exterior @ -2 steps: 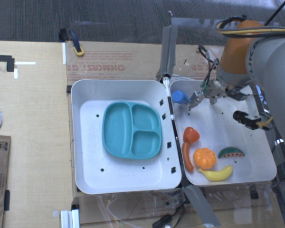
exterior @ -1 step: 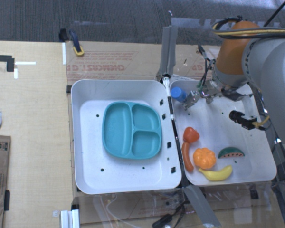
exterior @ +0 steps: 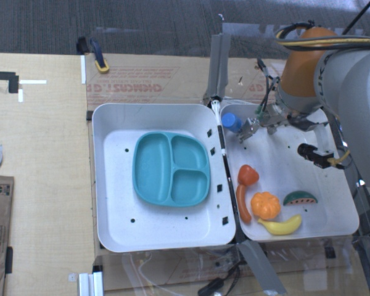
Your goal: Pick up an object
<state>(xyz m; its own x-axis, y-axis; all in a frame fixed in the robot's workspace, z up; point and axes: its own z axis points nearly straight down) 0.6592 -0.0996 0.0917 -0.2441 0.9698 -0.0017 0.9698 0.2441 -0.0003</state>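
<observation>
Blue cup-like object (exterior: pixel 230 123) sits in the far left corner of the right bin (exterior: pixel 320 227), close against the wall shared with the left bin (exterior: pixel 111 165). Hand (exterior: pixel 251 128) hangs just beside it, low over the bin floor; metal parts blur together, so cannot tell how far the fingers are spread. Nothing visible between them.

Risks, as judged:
- Corner placement. A descent here could strike the bin wall or the divider, or nudge the blue piece tighter into the corner instead of closing round it.
- Blue piece looks round and smooth; likely to roll or squirt out of a two-finger pinch if caught off-centre.
- Cabling near the wrist hangs close to the bin rim; snag possible.

Other items, near end of the right bin, well apart from the hand: red tomato-like piece (exterior: pixel 248 175), orange sausage shape (exterior: pixel 243 203), round orange fruit (exterior: pixel 266 205), curved yellow banana (exterior: pixel 280 226), watermelon slice (exterior: pixel 300 198). All look like glossy moulded plastic toys.

Left bin holds a teal divided plate (exterior: pixel 171 168), three compartments, rounded corners, matte finish. Bins are shallow, white, smooth. Desk (exterior: pixel 37 140) is pale wood.
</observation>
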